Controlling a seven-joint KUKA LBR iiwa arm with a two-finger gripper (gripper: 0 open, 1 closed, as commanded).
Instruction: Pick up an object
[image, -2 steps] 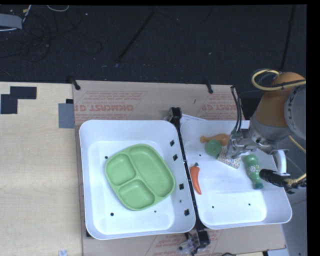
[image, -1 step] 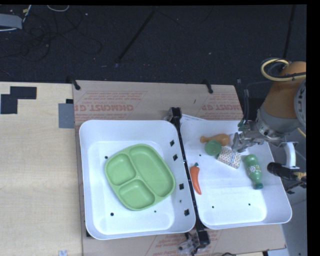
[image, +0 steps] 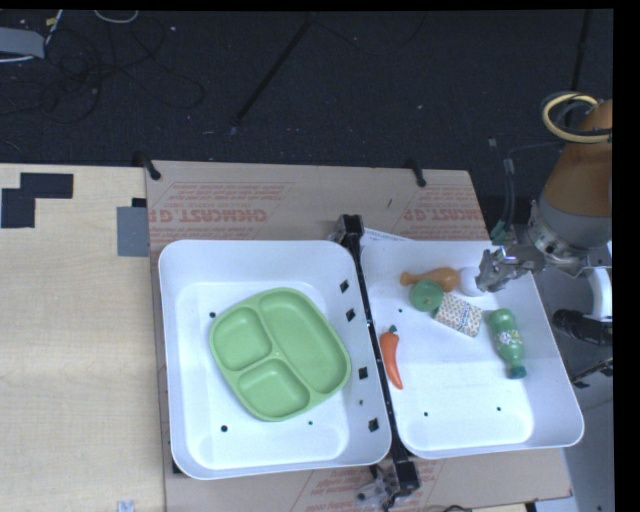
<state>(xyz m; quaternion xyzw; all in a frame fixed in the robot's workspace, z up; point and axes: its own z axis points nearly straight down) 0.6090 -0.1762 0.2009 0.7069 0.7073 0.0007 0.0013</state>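
In the right bin (image: 470, 415) lie an orange carrot (image: 391, 358), a green round piece (image: 426, 296) joined to an orange drumstick shape (image: 438, 277), a small patterned white box (image: 459, 315) and a green bottle (image: 506, 342). My gripper (image: 493, 268) hangs over the bin's far right corner, just right of the drumstick shape and above the box. I see nothing between its fingers.
The left bin (image: 190, 300) holds a green divided plate (image: 279, 352). A black divider (image: 360, 320) with clips runs between the bins. Cardboard lies under both bins, and a pale wooden bench top spreads to the left. The arm's orange band (image: 577, 180) is at the far right.
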